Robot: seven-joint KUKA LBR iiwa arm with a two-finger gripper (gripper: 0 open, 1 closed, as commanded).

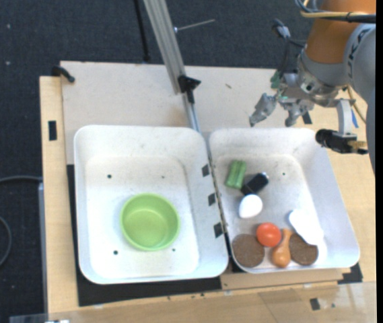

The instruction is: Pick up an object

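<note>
My gripper [276, 115] hangs above the far rim of the right bin [326, 187], fingers spread open with nothing between them. Below it in that bin lie a green block [235, 173], a small black object [255, 182] and a white egg-shaped object [250, 206]. Nearer the front edge sit a red ball [268, 234], an orange pear-shaped piece [283, 250], two brown discs [248, 249] and a white lump [305, 226]. All these objects lie well apart from the gripper.
A green bowl [150, 221] sits in the left bin [97, 180]. A slanted metal pole [167, 42] rises from the bench behind the divide between the bins.
</note>
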